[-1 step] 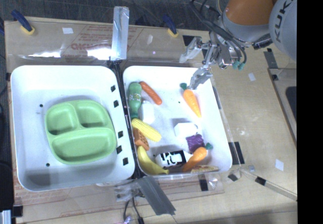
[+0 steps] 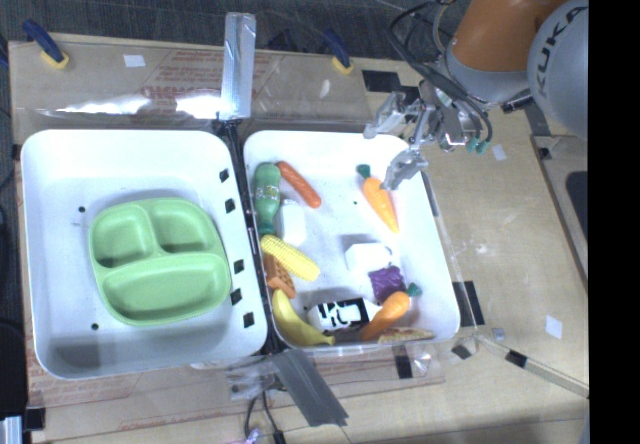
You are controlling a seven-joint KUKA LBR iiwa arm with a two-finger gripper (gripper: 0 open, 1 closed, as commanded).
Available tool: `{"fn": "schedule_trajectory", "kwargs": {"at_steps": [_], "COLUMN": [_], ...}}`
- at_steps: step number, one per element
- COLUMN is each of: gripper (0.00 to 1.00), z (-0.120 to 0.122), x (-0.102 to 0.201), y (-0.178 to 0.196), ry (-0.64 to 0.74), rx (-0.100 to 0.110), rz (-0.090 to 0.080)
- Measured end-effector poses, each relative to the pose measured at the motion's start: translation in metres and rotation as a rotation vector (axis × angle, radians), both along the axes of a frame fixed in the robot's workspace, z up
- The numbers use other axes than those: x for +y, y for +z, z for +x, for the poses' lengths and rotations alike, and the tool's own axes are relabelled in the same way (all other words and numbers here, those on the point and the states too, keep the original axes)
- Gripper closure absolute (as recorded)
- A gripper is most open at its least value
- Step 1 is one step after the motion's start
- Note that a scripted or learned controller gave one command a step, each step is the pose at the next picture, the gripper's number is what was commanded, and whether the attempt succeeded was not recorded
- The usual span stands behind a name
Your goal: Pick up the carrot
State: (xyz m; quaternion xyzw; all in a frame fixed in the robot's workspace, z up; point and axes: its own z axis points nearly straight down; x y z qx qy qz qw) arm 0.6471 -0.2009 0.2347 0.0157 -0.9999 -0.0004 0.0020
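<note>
**Gripper over the right bin's far corner, carrot lying just below it**

Camera view: the gripper (image 2: pixel 400 147) hangs at about one o'clock over the right bin (image 2: pixel 432 232), its fingers spread apart with nothing between them. One fingertip sits just beside the green top of the carrot (image 2: pixel 379 201), which lies on the bin floor near the right wall, pointing toward five o'clock. At eleven o'clock in this bin lie a green bottle (image 2: pixel 266 194) and a second, darker carrot (image 2: pixel 299 184). A corn cob (image 2: pixel 289 256) rests at the left wall, and a banana (image 2: pixel 296 324), a purple piece (image 2: pixel 386 282) and another orange vegetable (image 2: pixel 389 312) crowd six o'clock. The left bin (image 2: pixel 50 232) holds a green divided plate (image 2: pixel 158 260).
</note>
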Motion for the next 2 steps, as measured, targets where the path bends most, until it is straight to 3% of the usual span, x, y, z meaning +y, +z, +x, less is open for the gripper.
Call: {"fn": "schedule_trajectory", "kwargs": {"at_steps": [1, 2], "gripper": [0.00, 0.00], "z": [0.008, -0.004], "x": [-0.005, -0.006], "y": [-0.121, -0.141], "ry": [0.072, 0.147], "rx": [0.005, -0.005], "rz": [0.003, -0.001]}}
